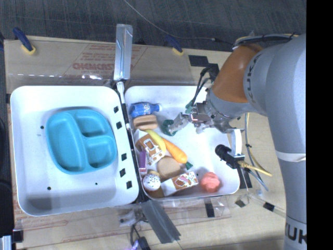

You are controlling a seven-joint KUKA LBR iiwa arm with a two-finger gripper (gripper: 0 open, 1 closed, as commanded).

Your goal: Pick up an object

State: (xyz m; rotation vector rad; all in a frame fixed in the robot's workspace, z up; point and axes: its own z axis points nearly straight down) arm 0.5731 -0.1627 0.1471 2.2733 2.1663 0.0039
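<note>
A grey KUKA arm [270, 87] reaches over the right bin [208, 95], beside the left bin [31, 191] holding a blue divided tray [80, 139]. Toys crowd the right bin's near-left corner: carrot [174, 150], banana [155, 139], pink ball [209, 182], hot dog [145, 122], blue wrapper [143, 109]. The gripper [174, 125] hangs over the bin's middle beside a small green object [167, 124]; whether its fingers grip cannot be told.
</note>
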